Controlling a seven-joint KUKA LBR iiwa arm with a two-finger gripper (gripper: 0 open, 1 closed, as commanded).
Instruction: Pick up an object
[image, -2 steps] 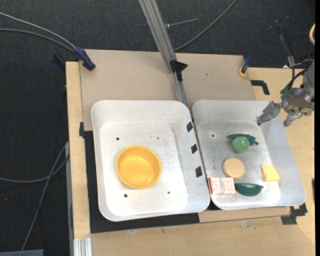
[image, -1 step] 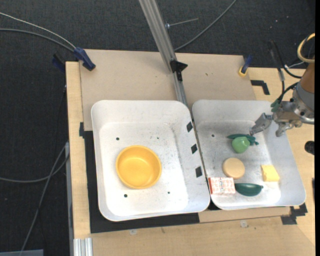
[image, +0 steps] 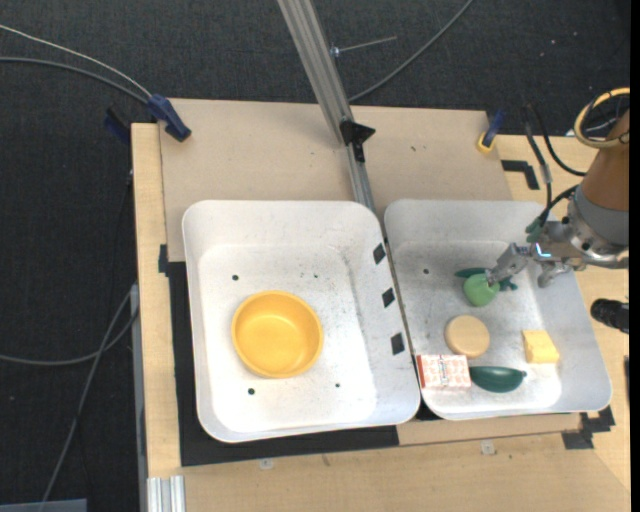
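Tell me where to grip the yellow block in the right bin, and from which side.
Grip the yellow block across its flat opposite sides, coming straight down from above. It lies flat and apart from the tan disc and the dark green piece, so the fingers likely have room on each side.

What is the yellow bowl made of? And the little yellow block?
The yellow bowl looks like smooth plastic: even colour with a soft shine inside. The little yellow block looks matte, perhaps foam or sponge, though painted wood is possible; it is too small to tell for sure.
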